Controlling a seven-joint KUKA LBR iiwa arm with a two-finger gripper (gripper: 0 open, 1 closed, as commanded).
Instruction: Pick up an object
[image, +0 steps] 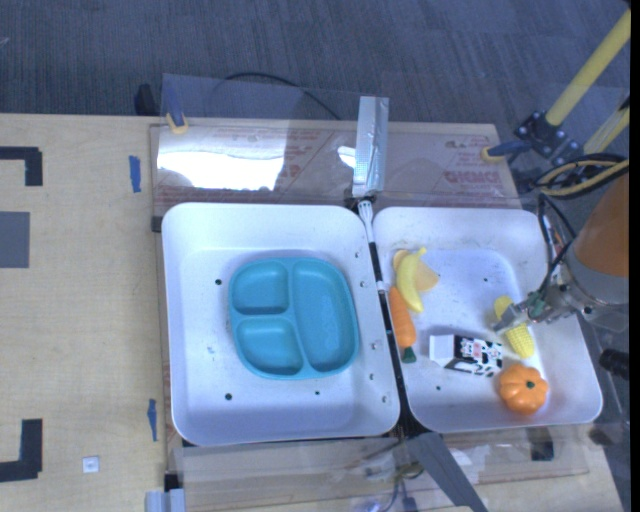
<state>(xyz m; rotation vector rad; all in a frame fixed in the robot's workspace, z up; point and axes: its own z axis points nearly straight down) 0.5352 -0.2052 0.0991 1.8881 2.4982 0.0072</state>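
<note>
- Reaching in from the right, the hand (527, 312) sits low in the right bin (575, 400), right at the corn (516, 335) near the bin's right wall.
- I cannot tell how the hand is set; it is small and partly blurred, and it touches or nearly touches the corn's upper end.
- The corn appears to lie on the bin floor, so by my judgement nothing is lifted yet: the grasp and the lift are both left.
- Other candidates lie in the same bin: a pumpkin (522, 388) just below the corn, a cow (478, 354) toy to its left, a carrot (401, 318) along the left wall, a banana (413, 272) above the carrot.
- The left bin (190, 320) holds a blue tray (293, 316) with three compartments.
- Both bins rest on a pale wooden desk (70, 300) with black marks and blue tape; grey carpet lies beyond, and cables and a yellow pole stand at upper right.
</note>
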